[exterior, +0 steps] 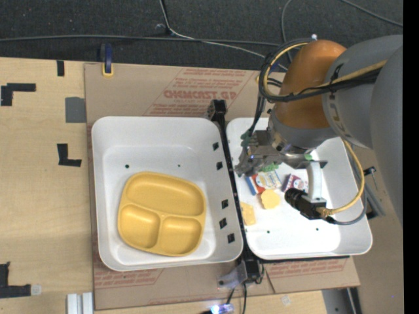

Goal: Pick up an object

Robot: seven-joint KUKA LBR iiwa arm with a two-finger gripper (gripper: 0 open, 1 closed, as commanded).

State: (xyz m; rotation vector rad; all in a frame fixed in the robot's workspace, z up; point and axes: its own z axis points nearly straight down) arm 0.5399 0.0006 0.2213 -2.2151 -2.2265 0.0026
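My gripper (249, 163) is down in the right bin (327, 241), near its left wall, under the arm's orange band. Several small things lie just beneath and beside it: a blue stick (252, 186), a white-and-green packet (267, 177), a yellow chunk (270, 200), a flatter yellow piece (248, 213) and a dark red item (292, 180). The gripper's body hides what lies right under it.
The left bin (108, 142) holds a yellow divided plate (161, 212). A black divider (226, 169) runs between the two bins. Bare white floor shows at the front and right of the right bin.
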